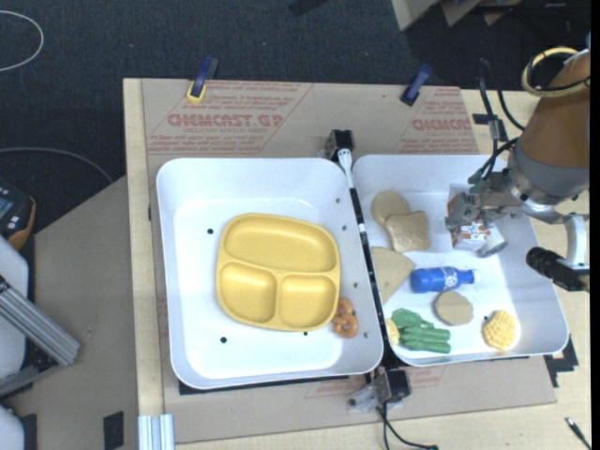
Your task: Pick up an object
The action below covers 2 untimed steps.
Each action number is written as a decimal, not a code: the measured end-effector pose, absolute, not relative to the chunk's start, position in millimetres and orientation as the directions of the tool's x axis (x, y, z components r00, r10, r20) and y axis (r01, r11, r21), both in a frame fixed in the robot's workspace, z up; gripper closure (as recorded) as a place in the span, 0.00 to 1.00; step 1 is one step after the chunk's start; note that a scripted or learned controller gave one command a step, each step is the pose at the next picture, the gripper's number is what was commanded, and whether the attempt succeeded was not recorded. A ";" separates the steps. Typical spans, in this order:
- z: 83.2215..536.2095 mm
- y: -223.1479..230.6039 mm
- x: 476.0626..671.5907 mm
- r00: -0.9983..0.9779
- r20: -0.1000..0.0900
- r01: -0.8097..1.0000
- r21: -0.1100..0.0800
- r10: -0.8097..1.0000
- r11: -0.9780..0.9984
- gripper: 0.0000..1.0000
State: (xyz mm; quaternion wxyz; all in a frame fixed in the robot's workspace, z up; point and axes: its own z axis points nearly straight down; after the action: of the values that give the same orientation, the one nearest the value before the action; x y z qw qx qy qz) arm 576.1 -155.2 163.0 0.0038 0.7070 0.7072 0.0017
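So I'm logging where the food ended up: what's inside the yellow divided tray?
The yellow divided tray has three compartments, and all three show bare yellow plastic. A small brown snack piece lies beside its lower right corner, in the left bin. What lies beneath the tray is covered.

My left bin [178, 251] holds a divided tray [277, 270]; my right bin [539, 317] holds a bottle [441, 277] and toy foods [419, 332].

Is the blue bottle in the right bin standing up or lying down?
Lying down. The bottle rests on its side on the right bin's floor, its white cap pointing toward the view's right.
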 end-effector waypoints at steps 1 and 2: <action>225.1 -148.7 579.0 -0.002 -0.003 1.000 0.009 1.000 0.002 1.00; 224.9 -148.6 579.6 -0.001 -0.001 1.000 0.003 1.000 0.001 1.00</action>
State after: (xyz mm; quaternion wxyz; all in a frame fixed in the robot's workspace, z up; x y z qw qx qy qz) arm 579.6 -148.6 224.9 0.0017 0.7068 0.7074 0.0007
